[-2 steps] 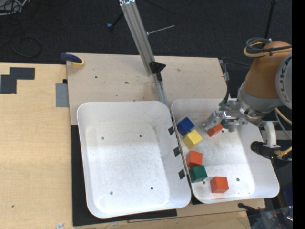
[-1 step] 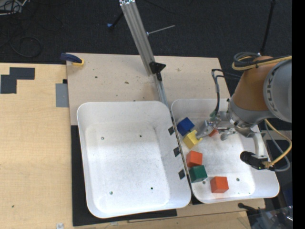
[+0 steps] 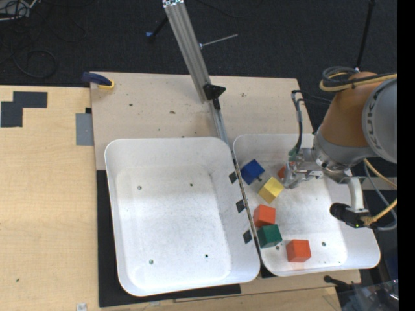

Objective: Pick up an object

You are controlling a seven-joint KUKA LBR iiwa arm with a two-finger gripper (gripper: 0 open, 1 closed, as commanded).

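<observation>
The end effector [image 3: 295,172] hangs low in the right bin [image 3: 343,251], just beside the yellow cube [image 3: 272,189]; I cannot tell its state. A small red piece [image 3: 282,172] lies by it. Blue cube [image 3: 252,170], orange cube [image 3: 264,215], green cube [image 3: 270,236] and red cube [image 3: 298,250] lie nearby.

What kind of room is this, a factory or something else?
Probably a robotics research lab: a robot arm reaches over two white bins, toy-like coloured blocks lie in one, and loose cables trail on the dark floor.
</observation>
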